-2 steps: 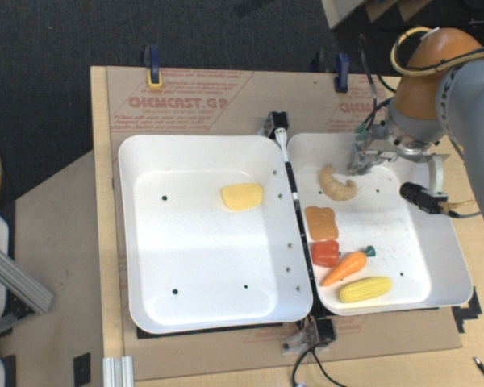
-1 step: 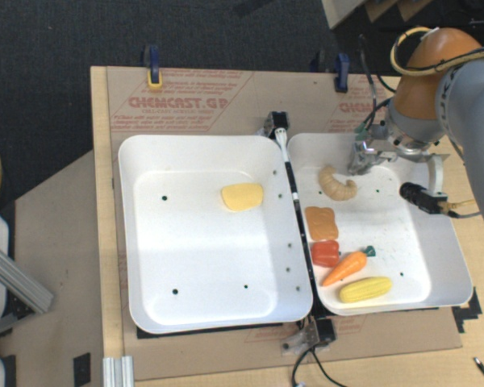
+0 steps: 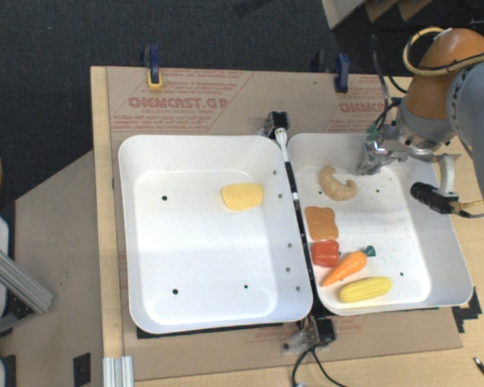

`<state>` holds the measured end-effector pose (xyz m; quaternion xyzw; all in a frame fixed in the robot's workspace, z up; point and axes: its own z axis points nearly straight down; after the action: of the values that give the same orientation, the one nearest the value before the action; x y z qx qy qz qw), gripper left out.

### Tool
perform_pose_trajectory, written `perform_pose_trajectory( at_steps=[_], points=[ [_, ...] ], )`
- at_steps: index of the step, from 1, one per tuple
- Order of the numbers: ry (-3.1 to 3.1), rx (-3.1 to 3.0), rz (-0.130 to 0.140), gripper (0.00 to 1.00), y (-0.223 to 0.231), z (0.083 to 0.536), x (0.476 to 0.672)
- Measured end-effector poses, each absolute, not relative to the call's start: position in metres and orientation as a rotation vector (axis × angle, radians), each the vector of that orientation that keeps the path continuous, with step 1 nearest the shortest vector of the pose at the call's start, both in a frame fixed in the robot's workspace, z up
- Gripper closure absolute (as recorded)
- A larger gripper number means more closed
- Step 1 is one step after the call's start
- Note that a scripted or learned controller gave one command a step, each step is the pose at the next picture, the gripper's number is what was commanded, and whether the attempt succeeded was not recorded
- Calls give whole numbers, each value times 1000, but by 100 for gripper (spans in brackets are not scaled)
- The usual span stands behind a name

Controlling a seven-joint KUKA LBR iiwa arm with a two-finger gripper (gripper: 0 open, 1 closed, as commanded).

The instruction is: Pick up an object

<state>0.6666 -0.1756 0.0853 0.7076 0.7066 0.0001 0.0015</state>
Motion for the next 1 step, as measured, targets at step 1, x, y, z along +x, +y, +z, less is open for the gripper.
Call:
perform_pose_trajectory(
  at_steps=[1],
  points=[
    [2220,2219,1,100,-176,85,667]
  ],
)
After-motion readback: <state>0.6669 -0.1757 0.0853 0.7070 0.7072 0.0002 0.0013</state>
